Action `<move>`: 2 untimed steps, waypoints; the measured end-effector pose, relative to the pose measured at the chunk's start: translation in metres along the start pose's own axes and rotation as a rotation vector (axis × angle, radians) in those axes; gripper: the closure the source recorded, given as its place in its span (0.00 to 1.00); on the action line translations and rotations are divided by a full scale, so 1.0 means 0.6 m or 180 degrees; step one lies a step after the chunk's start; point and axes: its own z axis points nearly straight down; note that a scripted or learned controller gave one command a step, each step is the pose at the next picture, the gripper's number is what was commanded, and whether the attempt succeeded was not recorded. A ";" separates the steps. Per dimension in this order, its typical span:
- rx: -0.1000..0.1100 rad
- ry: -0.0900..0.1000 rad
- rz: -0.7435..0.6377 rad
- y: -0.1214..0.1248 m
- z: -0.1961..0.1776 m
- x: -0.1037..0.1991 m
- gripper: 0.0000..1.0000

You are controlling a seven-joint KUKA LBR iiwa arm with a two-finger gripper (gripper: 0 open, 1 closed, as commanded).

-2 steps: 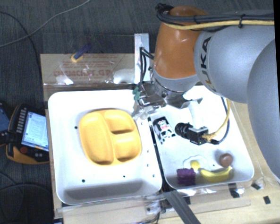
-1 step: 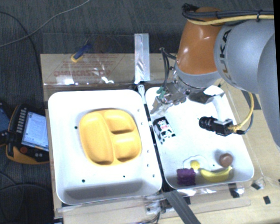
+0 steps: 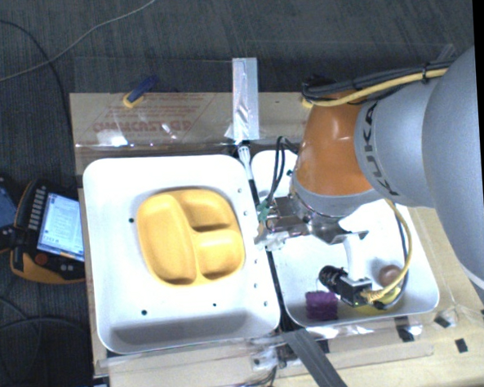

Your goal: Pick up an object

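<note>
A purple block [image 3: 321, 305] lies in the right bin [image 3: 412, 297], below and to the right of the fingers [image 3: 267, 221] and apart from them, near the bin's lower wall. A tan lump [image 3: 388, 271] sits in the same bin, farther right of the fingers than the block and partly behind a yellow cable. The fingers hang at this bin's left wall, just beside the seam between the two bins, and I cannot tell whether they are wide or narrow; nothing shows between them. Just left of the fingers, across the seam, a yellow tray [image 3: 191, 237] with compartments rests in the middle of the left bin [image 3: 114, 237]. The arm [image 3: 435, 136] comes in over the right bin. Up from the fingers, a clear sheet [image 3: 164, 120] lies on the desk [image 3: 462, 322] with a blue clip [image 3: 140, 90] on it.
</note>
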 end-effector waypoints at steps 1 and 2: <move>-0.0001 -0.0001 0.0190 -0.034 0.043 0.137 1.00; -0.0007 -0.0007 -0.0667 0.030 0.030 0.040 1.00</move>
